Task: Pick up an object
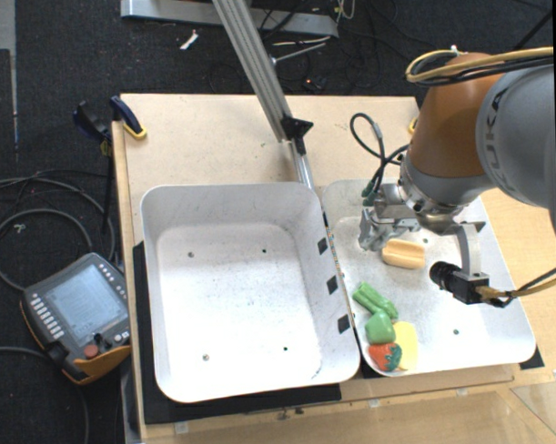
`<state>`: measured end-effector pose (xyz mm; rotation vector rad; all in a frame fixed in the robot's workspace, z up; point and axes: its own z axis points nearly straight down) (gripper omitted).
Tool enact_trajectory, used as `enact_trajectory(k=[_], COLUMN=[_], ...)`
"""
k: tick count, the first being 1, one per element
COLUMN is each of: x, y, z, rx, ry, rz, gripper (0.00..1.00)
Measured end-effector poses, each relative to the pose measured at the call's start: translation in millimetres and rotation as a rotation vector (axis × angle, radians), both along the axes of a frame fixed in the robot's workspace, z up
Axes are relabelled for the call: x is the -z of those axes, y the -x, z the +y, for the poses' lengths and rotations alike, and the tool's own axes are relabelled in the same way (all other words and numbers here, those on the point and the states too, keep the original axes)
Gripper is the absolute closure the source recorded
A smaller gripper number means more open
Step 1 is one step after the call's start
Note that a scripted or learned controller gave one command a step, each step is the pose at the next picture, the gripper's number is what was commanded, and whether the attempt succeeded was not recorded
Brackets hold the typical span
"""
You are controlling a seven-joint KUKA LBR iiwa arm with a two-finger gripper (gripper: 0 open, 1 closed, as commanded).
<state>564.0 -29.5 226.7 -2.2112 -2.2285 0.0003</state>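
My gripper [380,231] is low in the right bin [501,341], near its back left part, under the grey arm with the orange band. A tan, bread-like block [404,254] lies just right of and below the fingertips, close to them. Nearer the front lie a green toy [374,300], a second green piece [380,329], a yellow item [406,334] and a red-orange item [386,356], bunched by the bin's left wall. The view shows nothing between the fingers.
The left bin [235,291] stands beside the right one, sharing a raised rim. A slanted metal rod [259,71] reaches down to the bins' back junction. A black camera unit [455,282] hangs on the arm's bracket. A teach pendant [76,315] lies off the bench at left.
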Motion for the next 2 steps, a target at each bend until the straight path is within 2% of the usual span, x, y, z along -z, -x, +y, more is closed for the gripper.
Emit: enact_trajectory(k=[1,2], x=[-3.9,4.7], y=[-11.9,-21.7], z=[63.5,114.6], rx=[-0.001,0.0], ry=[-0.001,0.0], rz=[-0.003,-0.002], gripper=[1.0,1.0])
